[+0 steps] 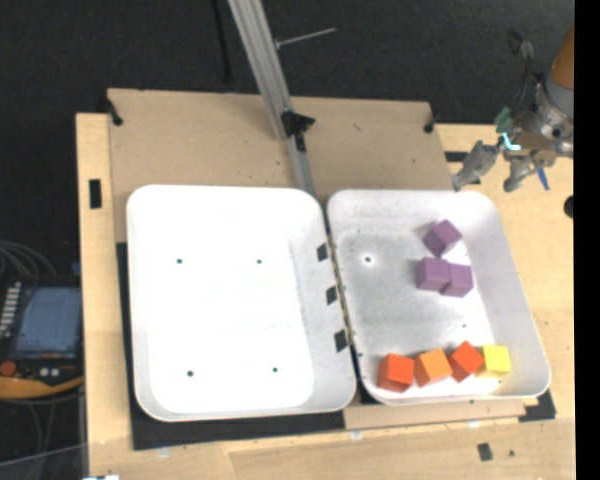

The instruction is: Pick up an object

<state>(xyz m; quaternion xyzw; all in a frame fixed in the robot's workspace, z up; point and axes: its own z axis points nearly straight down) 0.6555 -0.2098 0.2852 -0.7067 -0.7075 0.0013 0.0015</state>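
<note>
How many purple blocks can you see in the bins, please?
3, all in the right bin: one purple block toward the back, and two touching just in front of it, one left, one right. None seem hidden.

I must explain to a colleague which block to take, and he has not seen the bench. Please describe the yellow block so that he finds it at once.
Look at the right bin of the two white bins. Along its near edge lies a row of four small blocks. The yellow block ends that row on the right, beside an orange block; it is the one yellow thing there, the others being orange or purple.
</note>
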